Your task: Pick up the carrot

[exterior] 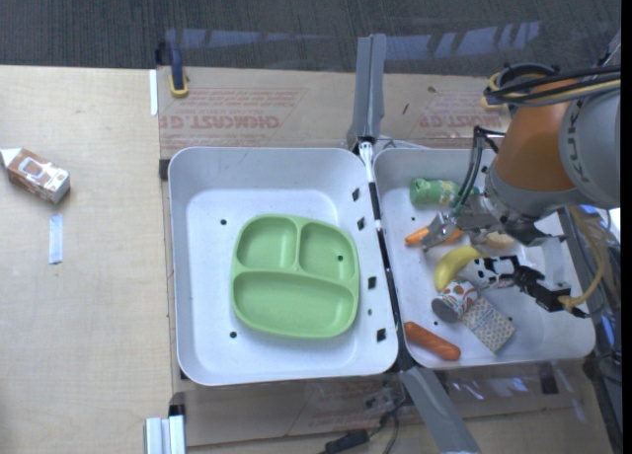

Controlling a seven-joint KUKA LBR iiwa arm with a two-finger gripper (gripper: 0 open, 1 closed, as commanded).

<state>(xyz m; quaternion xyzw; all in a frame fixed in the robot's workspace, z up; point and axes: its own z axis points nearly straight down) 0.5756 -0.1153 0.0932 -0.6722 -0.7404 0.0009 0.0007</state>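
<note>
Lying flat, carrot (432, 340) long axis slanting upper-left to lower-right.

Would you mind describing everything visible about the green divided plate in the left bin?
The pale green, rounded-rectangle plastic plate lies flat, right way up, near the middle of the left shallow white bin. Raised ridges split it into three compartments: two smaller ones on the far side and one long one on the near side. It looks smooth and matte, with nothing in any compartment. It sits slightly turned against the bin's edges, touching only the bin's floor, apart from the walls.
</note>
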